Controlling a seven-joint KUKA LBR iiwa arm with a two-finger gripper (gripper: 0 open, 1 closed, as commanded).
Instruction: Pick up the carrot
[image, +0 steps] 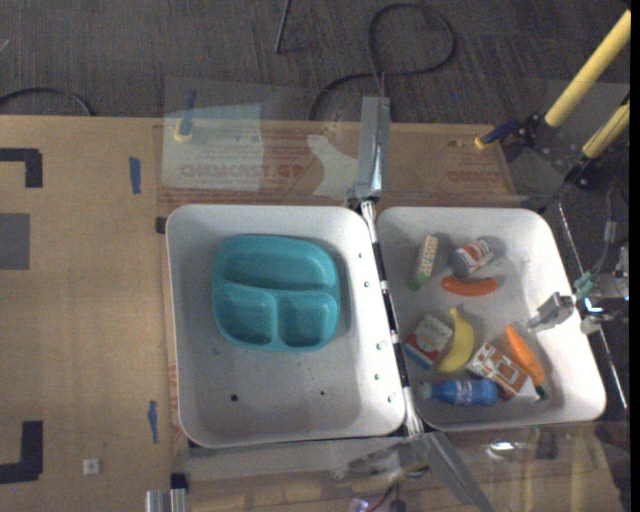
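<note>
One carrot (524, 358), one banana (460, 341), one blue bottle (463, 391).

No text reads clearly anywhere on the bench. Faint reddish lettering sits on the clear plastic sheet (225, 150) lying behind the left bin (190, 330), well away from the gripper (553, 312); the characters blur and cannot be made out. Packaging in the right bin (575, 400) carries printed patches: the small carton (500, 368) just beside the gripper, the blue bottle (462, 392) nearer the bin's front, and the little box (430, 335) further off. All too small to read.
</note>
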